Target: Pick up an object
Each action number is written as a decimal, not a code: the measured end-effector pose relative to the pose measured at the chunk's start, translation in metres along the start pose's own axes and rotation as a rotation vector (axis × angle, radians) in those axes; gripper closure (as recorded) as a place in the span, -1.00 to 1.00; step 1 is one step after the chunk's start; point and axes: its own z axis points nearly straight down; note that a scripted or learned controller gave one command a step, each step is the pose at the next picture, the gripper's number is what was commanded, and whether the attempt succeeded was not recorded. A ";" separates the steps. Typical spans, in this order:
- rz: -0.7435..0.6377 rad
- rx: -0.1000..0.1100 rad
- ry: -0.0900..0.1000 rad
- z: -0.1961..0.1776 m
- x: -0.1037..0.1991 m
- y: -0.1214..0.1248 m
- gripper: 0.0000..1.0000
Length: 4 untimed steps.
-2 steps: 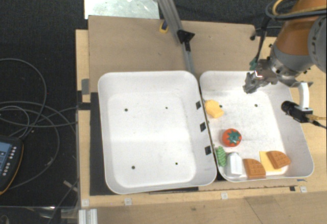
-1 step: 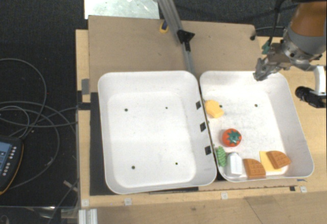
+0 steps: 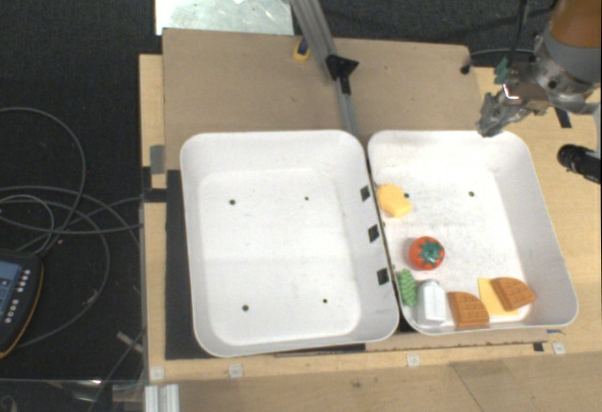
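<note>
The grey two-finger gripper (image 3: 493, 121) hovers over the right white bin's (image 3: 541, 203) far-right corner; can't tell its opening. The toys crowd the near edge, so a descent here probably grabs nothing.

Brown bench (image 3: 404, 81), 2 white bins (image 3: 202, 213)

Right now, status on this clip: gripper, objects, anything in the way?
Gripper above right bin's far edge, nothing seen in it. Objects bunched at the bin's near-left side, tomato in the middle. Path clear.
</note>
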 end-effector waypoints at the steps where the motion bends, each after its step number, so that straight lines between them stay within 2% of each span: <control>1: -0.005 0.005 0.003 0.010 0.055 -0.002 1.00; 2: -0.005 0.003 0.003 0.011 0.101 0.007 1.00; 4: -0.004 0.006 0.003 0.049 0.196 0.020 1.00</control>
